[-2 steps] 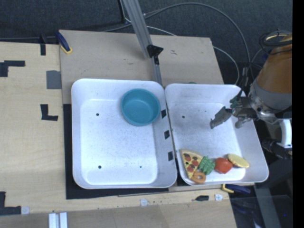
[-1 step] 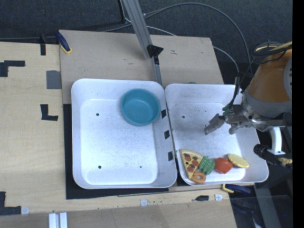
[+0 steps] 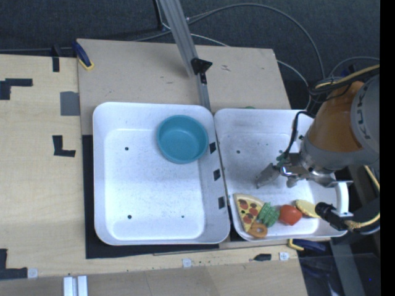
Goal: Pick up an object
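My gripper (image 3: 269,176) hangs over the middle of the right bin (image 3: 247,134), its dark fingers pointing left and down, with nothing visible between them. Just below it, along the bin's front edge, lie a pizza slice toy (image 3: 247,210), a green piece (image 3: 268,214), a small orange ring (image 3: 258,230), a red tomato (image 3: 290,214) and a yellow piece (image 3: 305,208). A blue bowl (image 3: 182,139) sits upright in the far right part of the left bin (image 3: 123,184).
The grey arm with its orange band (image 3: 336,125) covers the right bin's right side. A metal pole (image 3: 182,32) slants down to the seam between the bins. Cables run across the back right. Wooden bench surrounds the bins.
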